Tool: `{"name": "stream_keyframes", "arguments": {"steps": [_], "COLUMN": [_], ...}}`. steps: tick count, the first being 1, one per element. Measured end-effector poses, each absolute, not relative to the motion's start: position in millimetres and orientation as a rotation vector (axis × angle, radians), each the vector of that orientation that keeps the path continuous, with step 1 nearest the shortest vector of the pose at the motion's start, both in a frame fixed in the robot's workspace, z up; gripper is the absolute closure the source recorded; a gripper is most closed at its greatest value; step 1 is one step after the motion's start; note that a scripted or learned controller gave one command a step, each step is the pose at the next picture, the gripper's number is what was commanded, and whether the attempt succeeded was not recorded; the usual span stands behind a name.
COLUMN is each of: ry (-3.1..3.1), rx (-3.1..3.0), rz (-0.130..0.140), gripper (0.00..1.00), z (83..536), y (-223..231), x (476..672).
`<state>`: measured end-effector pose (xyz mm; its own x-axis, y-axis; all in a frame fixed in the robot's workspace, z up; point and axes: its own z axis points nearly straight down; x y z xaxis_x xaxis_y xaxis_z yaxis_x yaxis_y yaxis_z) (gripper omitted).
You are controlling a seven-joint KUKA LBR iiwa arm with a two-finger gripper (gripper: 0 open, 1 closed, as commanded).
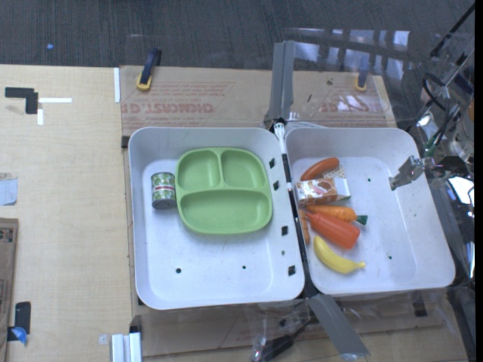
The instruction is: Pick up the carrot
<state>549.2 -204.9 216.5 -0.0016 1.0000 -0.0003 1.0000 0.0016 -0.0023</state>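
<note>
The carrot (337, 213), orange with a small green tip pointing right, lies in the right bin (392, 225) among a cluster of toy food at the bin's left side. It rests between a small printed carton (323, 191) above it and a thicker red-orange piece (336, 233) below it. My gripper (406, 174) hovers over the right bin's upper right part, well to the right of the carrot and apart from it. Nothing shows between it and the bin floor.
A red-orange sausage shape (320, 168) lies above the carton and a yellow banana (337, 257) below the cluster. The left bin (151, 262) holds a green divided plate (224, 191) and a small can (162, 190). The arm (445, 142) enters at the right edge.
</note>
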Motion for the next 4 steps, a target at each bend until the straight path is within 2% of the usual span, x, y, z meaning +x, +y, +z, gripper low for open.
{"name": "stream_keyframes", "arguments": {"steps": [1,2,3,4], "ry": [-2.247,-2.475,-2.485,-2.62], "rx": [-2.194,-1.934,-1.923,-1.733], "rz": [0.003,0.0,0.001,0.001], "gripper": [0.0,0.0,0.0,0.0], "z": [122,92,92,92], "y": [-162,-121,-104,-123], "x": [556.8,517.9,579.3,538.2]}}
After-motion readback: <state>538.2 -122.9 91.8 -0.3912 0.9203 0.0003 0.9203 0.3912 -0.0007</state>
